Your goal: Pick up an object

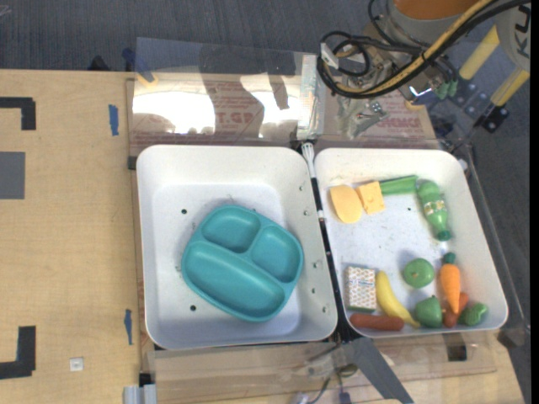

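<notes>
Nearest, the right bin [484, 251] holds banana [390, 296], carrot [451, 284] and green bottle [433, 207], untouched; left bin [156, 225] carries a teal divided plate [242, 262]; far back, the gripper [368, 112] hangs above the rim behind glare, grasp impossible to tell

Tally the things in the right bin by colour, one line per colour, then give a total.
Right bin:
Green: 5 (long piece, bottle, apple, two small pieces)
Yellow: 3 (two chunks, banana)
Orange: 1 (carrot)
Red: 1 (sausage)
Patterned: 1 (small box)
Total: 11
</notes>
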Controlling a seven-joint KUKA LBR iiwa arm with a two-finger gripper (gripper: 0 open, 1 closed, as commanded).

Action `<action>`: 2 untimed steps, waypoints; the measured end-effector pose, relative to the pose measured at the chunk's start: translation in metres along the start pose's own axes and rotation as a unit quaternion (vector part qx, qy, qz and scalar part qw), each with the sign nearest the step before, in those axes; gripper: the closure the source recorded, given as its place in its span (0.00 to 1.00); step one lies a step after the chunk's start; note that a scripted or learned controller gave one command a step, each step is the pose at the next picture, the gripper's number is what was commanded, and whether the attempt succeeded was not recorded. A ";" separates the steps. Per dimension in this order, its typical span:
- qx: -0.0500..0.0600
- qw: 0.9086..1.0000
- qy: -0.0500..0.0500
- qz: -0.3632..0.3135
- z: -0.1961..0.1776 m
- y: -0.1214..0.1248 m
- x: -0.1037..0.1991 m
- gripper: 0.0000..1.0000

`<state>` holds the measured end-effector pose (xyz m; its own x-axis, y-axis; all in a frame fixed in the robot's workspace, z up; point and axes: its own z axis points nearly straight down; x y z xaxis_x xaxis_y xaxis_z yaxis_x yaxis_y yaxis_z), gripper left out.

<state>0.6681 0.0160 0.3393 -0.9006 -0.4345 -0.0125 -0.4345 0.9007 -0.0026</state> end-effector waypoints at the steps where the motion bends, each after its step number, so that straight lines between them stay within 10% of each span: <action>1: -0.002 0.963 0.003 -0.269 0.031 -0.049 0.025 1.00; 2: -0.001 0.950 0.000 -0.313 0.021 -0.011 0.006 1.00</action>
<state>0.6680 0.0040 0.3180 -0.4659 -0.8848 -0.0086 -0.8848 0.4660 -0.0072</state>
